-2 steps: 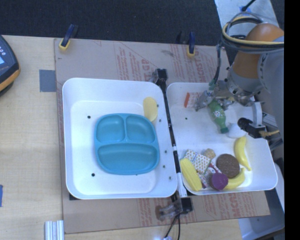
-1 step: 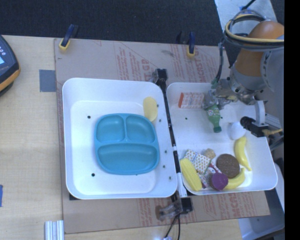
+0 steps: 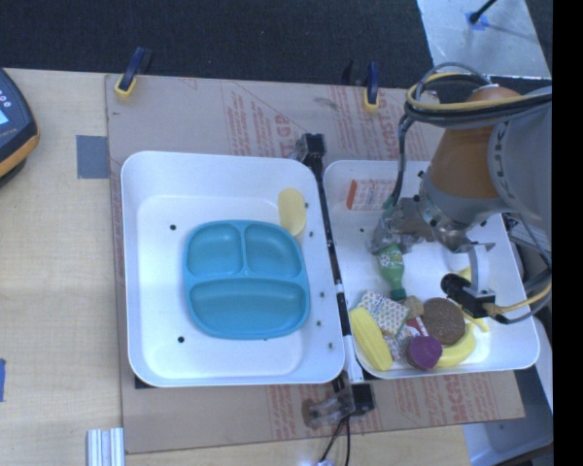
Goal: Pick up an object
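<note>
Both white bins sit on cardboard; in the right bin [image 3: 525,352] the gripper [image 3: 400,233], its closure impossible to judge, hangs above a green bottle [image 3: 392,266], which may slip sideways against crowded toys.

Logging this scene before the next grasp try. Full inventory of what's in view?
bins: 2, white, side by side on the bench
divided plate: 1, light blue, centre of the left bin
oval piece: 1, pale yellow, left bin, against the right wall
green bottle: 1, right bin, below the claw
toy food pile: several, yellow, purple, brown, right bin's near end
clamps: 2, blue and yellow, far board edge
arm: 1, grey with orange band, over the right bin
claw: 1, over the right bin
</note>
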### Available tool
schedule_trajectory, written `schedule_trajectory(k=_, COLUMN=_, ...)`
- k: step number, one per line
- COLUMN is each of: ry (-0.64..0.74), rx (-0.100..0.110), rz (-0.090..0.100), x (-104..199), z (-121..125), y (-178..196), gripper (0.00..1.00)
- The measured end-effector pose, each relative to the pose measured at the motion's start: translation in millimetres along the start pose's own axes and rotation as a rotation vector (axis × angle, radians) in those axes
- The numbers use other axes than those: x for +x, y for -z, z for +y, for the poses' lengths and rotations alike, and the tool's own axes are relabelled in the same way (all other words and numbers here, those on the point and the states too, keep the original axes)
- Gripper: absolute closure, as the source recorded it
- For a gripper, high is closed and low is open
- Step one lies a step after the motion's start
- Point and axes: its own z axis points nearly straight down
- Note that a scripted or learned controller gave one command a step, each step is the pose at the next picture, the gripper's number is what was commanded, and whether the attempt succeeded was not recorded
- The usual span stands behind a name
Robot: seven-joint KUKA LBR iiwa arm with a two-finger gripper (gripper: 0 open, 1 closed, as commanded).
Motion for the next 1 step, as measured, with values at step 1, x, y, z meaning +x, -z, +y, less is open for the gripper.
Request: schedule_trajectory(k=1, ry=0.004, rx=-0.016, rz=-0.002, x=73.0, z=18.9, y=103.6, gripper=1.00)
